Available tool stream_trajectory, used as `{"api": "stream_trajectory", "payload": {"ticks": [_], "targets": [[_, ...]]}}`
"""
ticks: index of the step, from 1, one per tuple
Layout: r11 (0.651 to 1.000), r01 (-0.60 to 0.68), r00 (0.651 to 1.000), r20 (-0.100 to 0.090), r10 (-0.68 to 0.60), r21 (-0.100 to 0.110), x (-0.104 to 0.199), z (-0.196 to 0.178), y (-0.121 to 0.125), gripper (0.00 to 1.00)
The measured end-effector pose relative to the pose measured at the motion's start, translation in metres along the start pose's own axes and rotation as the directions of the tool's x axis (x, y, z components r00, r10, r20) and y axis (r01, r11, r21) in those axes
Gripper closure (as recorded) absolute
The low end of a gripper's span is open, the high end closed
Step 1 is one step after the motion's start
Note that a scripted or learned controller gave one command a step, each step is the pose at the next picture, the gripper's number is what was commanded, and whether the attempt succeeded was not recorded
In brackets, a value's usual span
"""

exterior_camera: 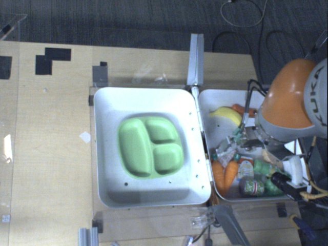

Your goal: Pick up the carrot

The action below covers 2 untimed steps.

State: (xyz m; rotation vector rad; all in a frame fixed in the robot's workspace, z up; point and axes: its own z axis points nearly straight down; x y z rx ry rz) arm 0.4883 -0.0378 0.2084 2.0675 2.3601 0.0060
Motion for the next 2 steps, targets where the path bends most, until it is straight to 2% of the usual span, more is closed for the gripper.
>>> {"api": "stream_trajectory", "payload": {"ticks": [1,2], "targets": [[0.996,0.093,0.996,0.001,-0.093,0.001,-0.037,-0.005,-0.005,0.00],[0.954,0.300,0.954,-0.001,-0.300,0.001,0.010,0.024,0.004,0.00]]}}
